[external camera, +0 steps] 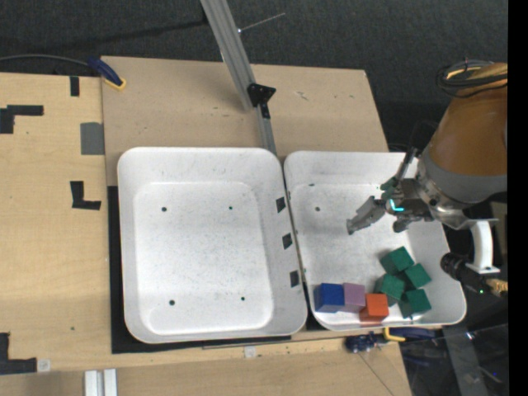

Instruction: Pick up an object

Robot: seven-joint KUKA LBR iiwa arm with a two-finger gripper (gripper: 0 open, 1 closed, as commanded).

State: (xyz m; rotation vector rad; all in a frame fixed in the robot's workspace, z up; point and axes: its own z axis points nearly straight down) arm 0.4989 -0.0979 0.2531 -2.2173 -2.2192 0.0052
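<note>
Several small blocks lie in the front right corner of the right bin (330,172): a blue block (330,295), a pale purple block (354,294), an orange block (376,305) and a cluster of green blocks (403,277). My gripper (364,218) hangs over the middle of the right bin, up and to the left of the green cluster, and I see nothing in it. It is apart from all the blocks. The grey and orange arm (474,147) comes in from the right.
The left bin (132,172) sits beside the right one, with black clips on the shared rim. A slanted metal rail (235,48) runs down to the bins' back edge. The wooden bench (49,180) extends left, marked with black tape.
</note>
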